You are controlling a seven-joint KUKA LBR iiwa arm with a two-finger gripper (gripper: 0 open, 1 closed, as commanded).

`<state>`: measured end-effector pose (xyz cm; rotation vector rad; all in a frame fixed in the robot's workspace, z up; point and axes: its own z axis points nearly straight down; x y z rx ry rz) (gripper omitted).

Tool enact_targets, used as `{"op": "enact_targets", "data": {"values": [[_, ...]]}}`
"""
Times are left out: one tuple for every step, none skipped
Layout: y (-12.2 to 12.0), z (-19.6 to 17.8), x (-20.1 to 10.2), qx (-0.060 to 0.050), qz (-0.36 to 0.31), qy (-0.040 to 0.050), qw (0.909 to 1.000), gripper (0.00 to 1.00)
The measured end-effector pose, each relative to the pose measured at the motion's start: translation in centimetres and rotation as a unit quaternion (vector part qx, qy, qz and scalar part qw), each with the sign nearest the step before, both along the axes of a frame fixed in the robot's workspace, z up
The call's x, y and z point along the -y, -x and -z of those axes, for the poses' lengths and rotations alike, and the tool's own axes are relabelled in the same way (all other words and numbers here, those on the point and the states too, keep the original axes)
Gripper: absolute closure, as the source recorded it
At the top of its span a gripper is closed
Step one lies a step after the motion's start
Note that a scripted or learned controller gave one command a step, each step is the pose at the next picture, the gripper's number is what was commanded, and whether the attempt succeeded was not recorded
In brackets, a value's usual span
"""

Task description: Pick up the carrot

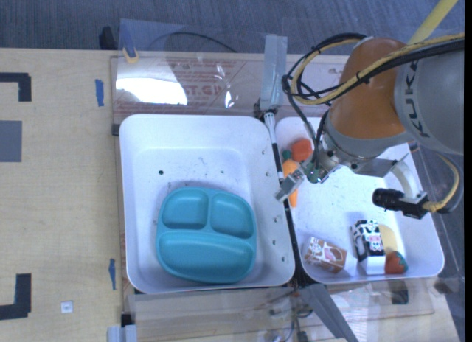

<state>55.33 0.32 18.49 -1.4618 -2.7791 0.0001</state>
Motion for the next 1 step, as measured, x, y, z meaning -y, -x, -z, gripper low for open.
{"op": "enact_targets", "data": {"values": [[-0.13,-1.04,0.04,0.002,0.001,0.0000,1.0000,1.00]]}}
